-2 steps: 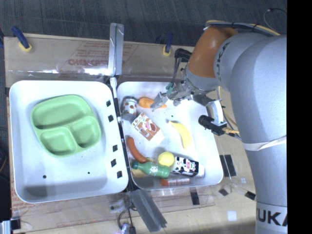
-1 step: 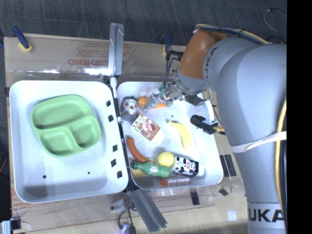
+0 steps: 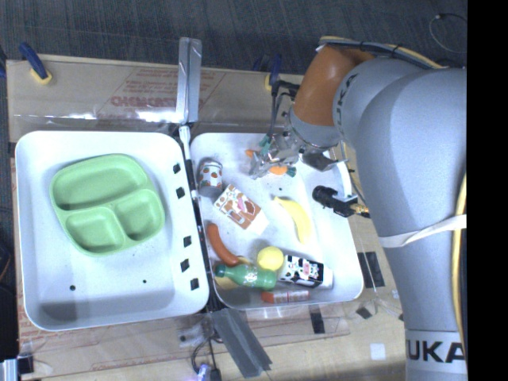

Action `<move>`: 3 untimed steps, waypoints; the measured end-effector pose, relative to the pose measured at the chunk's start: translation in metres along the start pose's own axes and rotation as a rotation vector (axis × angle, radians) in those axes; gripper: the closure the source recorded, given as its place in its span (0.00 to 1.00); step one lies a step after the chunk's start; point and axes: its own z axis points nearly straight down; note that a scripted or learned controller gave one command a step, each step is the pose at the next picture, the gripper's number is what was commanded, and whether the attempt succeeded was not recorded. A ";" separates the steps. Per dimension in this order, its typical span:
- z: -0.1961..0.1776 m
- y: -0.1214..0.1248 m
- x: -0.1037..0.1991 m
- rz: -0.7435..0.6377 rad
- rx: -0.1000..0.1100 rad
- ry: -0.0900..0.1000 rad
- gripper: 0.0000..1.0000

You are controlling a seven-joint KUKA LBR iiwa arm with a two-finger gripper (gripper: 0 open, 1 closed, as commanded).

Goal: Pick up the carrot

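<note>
Gripper is reaching into the right bin, working near its far edge, right of centre. The carrot is lying there on the bin floor, a small orange piece showing directly at the fingertips. The metal parts are crowding the spot too closely to tell whether the fingers are spread or closed, or whether the carrot is sitting between them.

Judging progress: the approach looks done and the grasp unconfirmed, with the lift remaining.

Elsewhere in the right bin: banana mid-floor, snack packet beside it, sausage along the left edge, green bottle near the front. Green divided tray is sitting in the left bin.
</note>
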 end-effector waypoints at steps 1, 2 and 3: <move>0.003 -0.001 0.007 -0.005 0.015 0.017 0.00; -0.008 0.000 0.005 -0.010 0.008 0.008 1.00; 0.009 -0.076 -0.044 -0.058 -0.008 -0.002 1.00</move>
